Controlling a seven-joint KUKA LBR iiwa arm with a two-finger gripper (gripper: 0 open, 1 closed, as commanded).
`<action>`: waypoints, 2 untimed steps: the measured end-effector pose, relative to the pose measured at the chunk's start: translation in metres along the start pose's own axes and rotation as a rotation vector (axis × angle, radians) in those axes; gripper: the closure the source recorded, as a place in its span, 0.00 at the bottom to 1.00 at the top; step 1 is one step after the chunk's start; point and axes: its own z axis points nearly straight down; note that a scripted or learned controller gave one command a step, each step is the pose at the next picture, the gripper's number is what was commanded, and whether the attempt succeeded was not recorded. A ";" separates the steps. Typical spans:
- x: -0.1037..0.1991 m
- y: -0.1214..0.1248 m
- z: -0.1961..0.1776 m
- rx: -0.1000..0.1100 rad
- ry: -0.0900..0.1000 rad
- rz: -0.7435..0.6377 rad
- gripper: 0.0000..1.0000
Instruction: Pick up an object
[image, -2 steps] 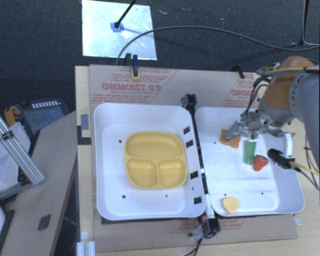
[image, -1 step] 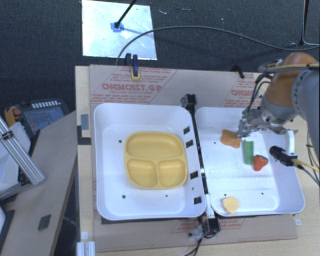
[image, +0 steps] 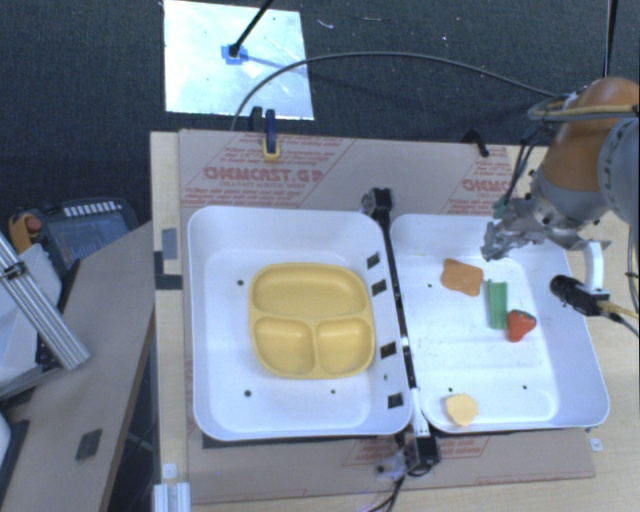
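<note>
A single fixed camera looks down on the bench (image: 300, 155) at a slant from above its near edge, facing toward the far side. It stands far enough back to take in both white bins whole, the left bin (image: 215, 330) and the right bin (image: 570, 390) side by side, plus dark floor beyond. The arm (image: 590, 140) enters from the right edge.

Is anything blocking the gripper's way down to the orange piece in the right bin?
Nothing visible does. The gripper hangs just above and right of the orange piece; the green stick lies beside it, apart.
</note>
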 end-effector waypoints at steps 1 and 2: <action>-0.002 0.006 -0.065 -0.002 -0.002 0.000 1.00; -0.003 0.007 -0.076 0.003 0.000 0.000 1.00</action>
